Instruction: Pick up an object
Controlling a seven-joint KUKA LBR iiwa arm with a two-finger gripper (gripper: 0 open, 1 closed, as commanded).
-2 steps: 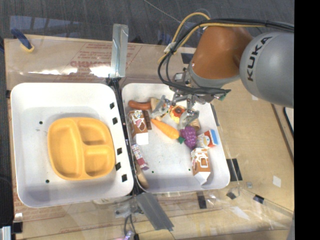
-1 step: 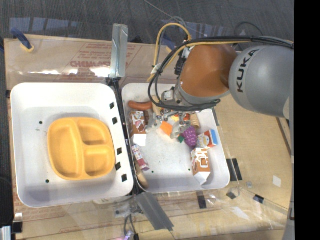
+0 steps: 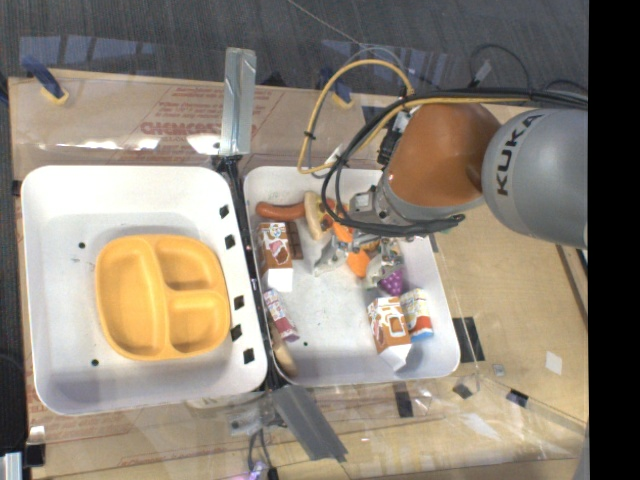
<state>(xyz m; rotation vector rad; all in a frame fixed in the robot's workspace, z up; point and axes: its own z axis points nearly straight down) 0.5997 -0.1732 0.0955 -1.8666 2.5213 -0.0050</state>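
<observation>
My gripper is low in the right bin, near its upper middle, under the orange wrist band. An orange carrot-like toy lies right beside it, and a second orange piece shows close against the gripper. A beige piece lies just left of it. A brown sausage and a small brown carton sit at the bin's upper left. Purple grapes, a printed carton and a small can lie to the lower right.
The left bin holds a yellow divided plate. A wrapped stick and a brown piece lie along the right bin's left wall. Yellow and black cables loop above the wrist. The arm covers the bin's upper right.
</observation>
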